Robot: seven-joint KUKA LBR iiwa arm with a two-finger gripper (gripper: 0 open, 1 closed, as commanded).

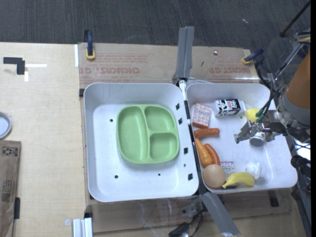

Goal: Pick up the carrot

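Carrot (202, 152) against right bin's (276, 181) left wall, beside hot dog (207, 132). Pincer (243, 136) open, empty, right of it.

You are looking at a robotics lab bench: a plywood top (39, 132) with two white bins (94, 147) set side by side, clamps (89, 46) pinning cardboard (128, 68) at the back edge, and dark carpet (123, 9) beyond.

Bench (39, 107): light wood surface. Two white bins rest on it side by side, left bin (98, 172) at frame centre, right bin (276, 172) toward right. Roll of tape (4, 126) at left edge; brown paper bag (9, 181) at lower left.
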